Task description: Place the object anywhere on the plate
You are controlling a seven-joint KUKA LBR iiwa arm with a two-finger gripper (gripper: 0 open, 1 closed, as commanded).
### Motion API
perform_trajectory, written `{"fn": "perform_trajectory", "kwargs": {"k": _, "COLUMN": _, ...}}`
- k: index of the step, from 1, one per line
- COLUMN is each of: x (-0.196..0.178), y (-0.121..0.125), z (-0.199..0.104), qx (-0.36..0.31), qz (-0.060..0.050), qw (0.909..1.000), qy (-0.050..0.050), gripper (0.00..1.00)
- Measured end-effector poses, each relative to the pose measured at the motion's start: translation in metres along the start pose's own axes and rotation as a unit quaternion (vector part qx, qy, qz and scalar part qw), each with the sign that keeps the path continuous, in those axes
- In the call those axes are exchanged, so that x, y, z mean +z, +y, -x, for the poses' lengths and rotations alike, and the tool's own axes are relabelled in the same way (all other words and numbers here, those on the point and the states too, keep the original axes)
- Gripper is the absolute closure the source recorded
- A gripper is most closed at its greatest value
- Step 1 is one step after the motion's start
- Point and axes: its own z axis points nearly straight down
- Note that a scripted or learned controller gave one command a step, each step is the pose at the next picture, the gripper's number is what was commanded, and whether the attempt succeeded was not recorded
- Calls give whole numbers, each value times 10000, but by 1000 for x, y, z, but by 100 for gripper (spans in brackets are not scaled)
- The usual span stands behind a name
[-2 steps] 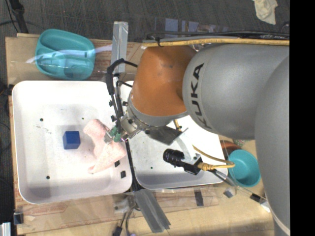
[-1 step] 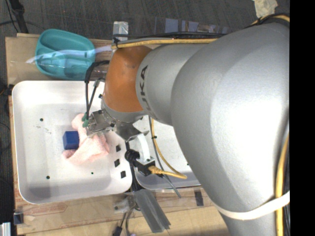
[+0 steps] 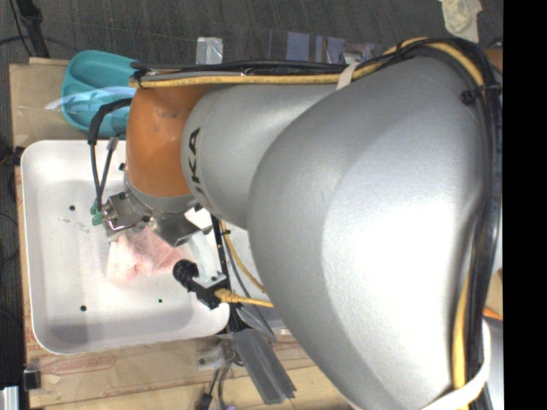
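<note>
The grey arm with its orange band (image 3: 162, 143) reaches in from the right and hangs over the left white bin (image 3: 51, 229). Its wrist hides the gripper; only the mount (image 3: 128, 212) shows beneath the band. Just below the mount lies a pinkish, pale object (image 3: 141, 254) on the bin floor, partly covered by the wrist. I cannot tell whether it is the plate or the object, nor whether anything touches it.
A teal item (image 3: 94, 84) sits on the wooden bench beyond the bin's far edge. Black and yellow cables (image 3: 214, 293) hang from the wrist over the bin's right wall. The arm's bulk covers the right bin.
</note>
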Motion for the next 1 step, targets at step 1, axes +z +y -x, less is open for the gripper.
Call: {"fn": "perform_trajectory", "kwargs": {"k": 1, "x": -1, "y": -44, "z": -40, "qx": -295, "qz": 2, "qw": 9996, "qy": -4, "gripper": 100}}
